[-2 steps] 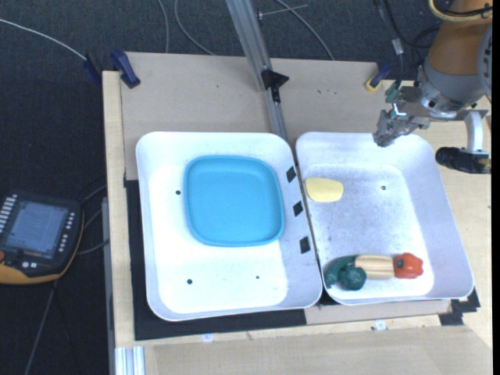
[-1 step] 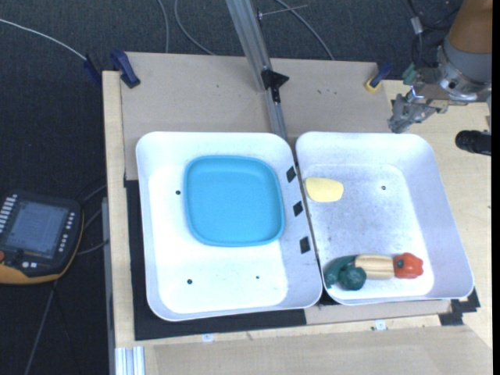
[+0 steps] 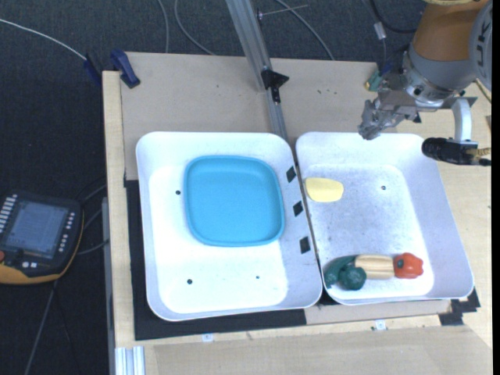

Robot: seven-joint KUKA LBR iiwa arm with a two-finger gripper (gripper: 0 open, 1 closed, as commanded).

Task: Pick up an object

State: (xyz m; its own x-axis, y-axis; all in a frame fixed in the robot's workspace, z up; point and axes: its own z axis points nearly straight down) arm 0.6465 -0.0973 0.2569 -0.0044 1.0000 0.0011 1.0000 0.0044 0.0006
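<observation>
Claw (image 3: 373, 128): above right bin's (image 3: 437, 209) far rim, carrying nothing; finger state cannot be told. Yellow piece (image 3: 323, 190) and toy cluster (image 3: 375, 269) lie in bin. Pickup not begun.

Arm (image 3: 449, 30) cut off by top and right edge. Gripper (image 3: 373, 125) small and dark, fingers too blurry to tell. Grey screen box (image 3: 35, 237) cut off at left edge. Green thing (image 3: 345, 274) in right bin (image 3: 437, 209): shape unclear.

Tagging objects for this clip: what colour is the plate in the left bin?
The plate is light blue, shown clearly in the camera view.
</observation>
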